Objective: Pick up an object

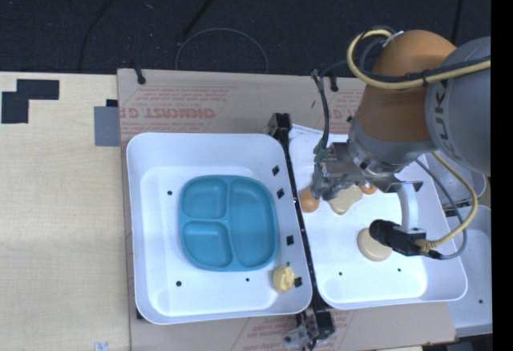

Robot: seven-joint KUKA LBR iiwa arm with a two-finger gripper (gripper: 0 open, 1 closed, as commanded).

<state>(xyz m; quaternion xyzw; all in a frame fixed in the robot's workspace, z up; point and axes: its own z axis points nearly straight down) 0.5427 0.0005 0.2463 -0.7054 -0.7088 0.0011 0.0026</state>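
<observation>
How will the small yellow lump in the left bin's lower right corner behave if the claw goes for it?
The yellow lump looks small and rounded, so probably light and apt to roll or skid if nudged. It sits against the left bin wall near the corner, which likely crowds one finger. Its bumpy outline suggests an uneven grip, possibly slipping.

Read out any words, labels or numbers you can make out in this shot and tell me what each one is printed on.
Red print on the cardboard sheet behind the left bin: upside down and blurred, with no word I can read for certain.
More red print on the cardboard at the front edge: too small and blurred to read.
Dark lettering on the grey arm at the right: cut off, unreadable.
</observation>
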